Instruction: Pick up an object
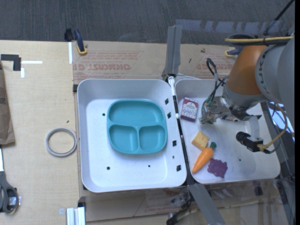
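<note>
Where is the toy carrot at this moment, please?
The carrot lies in the right bin, near its left wall and front edge, between the yellow cracker above it and the purple grapes to its right.

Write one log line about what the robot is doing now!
gripper over right bin | near red packet | cracker, carrot, grapes untouched
</note>
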Action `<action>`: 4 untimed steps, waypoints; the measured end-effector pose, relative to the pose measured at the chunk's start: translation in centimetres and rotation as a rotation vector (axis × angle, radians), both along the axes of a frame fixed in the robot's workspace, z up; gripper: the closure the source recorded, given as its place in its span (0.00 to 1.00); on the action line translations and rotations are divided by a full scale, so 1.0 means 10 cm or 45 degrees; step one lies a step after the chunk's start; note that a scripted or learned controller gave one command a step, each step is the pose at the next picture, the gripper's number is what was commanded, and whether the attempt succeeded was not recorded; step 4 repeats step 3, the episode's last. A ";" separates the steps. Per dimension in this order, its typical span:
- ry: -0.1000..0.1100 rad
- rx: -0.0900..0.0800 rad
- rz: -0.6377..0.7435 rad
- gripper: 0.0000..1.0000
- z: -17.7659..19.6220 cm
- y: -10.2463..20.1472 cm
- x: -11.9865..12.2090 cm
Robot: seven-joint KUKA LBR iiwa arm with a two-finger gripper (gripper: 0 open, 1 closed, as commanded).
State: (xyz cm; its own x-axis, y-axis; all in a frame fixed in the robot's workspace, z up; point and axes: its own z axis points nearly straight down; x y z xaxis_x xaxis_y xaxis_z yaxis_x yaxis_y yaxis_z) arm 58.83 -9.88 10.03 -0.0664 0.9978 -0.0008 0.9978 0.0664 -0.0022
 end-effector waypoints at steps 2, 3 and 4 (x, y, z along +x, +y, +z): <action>0.000 -0.002 0.053 1.00 1.18 -0.39 -0.09; -0.001 -0.001 -0.055 1.00 1.18 -0.58 0.54; -0.001 -0.001 -0.055 1.00 1.18 -0.58 0.54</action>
